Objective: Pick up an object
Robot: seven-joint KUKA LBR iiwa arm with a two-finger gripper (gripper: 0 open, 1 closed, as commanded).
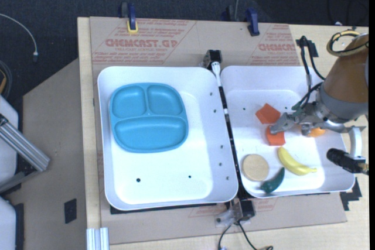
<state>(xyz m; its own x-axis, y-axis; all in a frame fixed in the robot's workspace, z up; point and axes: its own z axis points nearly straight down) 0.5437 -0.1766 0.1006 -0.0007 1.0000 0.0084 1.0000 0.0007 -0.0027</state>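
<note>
The right bin point(252, 82) holds an orange-red block point(267, 113), and a second orange piece point(275, 138) lies just below it. A yellow banana point(296, 162), a round tan disc point(255, 166) and a dark green item point(272, 182) lie along the bin's front. My gripper point(285, 123) reaches in from the right. It hangs low between the two orange pieces, right above the lower one. A small orange bit point(317, 132) peeks out under the wrist. Nothing can be seen held.
A blue divided plate point(149, 116) lies in the left bin point(170, 184). The grey arm with its orange band point(347, 76) covers the right bin's right side. Black cables point(307, 58) run along the bench there, and clamps point(132, 16) sit on the back edge.
</note>
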